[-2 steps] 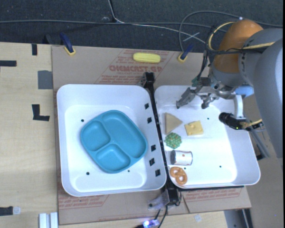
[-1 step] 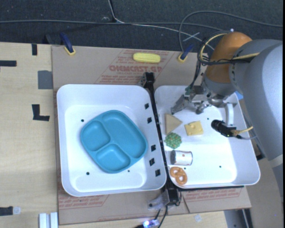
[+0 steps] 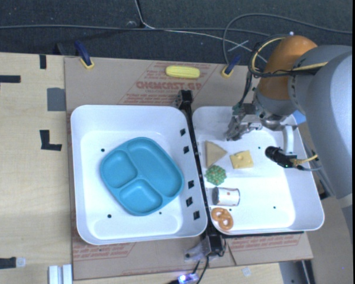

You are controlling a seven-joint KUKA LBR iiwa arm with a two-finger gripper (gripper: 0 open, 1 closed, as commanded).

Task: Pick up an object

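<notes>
My gripper (image 3: 234, 130) hangs low over the back of the right bin (image 3: 296, 209), just behind and right of a tan wedge of bread (image 3: 214, 153). A yellow cheese slice (image 3: 241, 160) lies to the wedge's right. Along the bin's left wall sit a green broccoli floret (image 3: 215, 174), a small white and brown can (image 3: 228, 196) on its side, and a pretzel (image 3: 222, 218) near the front corner. Nothing shows between the fingers.
The left bin (image 3: 89, 129) holds a blue three-part plate (image 3: 141, 175). A yellow banana-like toy (image 3: 182, 71) lies on the cardboard behind the bins. The grey arm with its orange band (image 3: 287, 58) fills the right side; cables loop behind it.
</notes>
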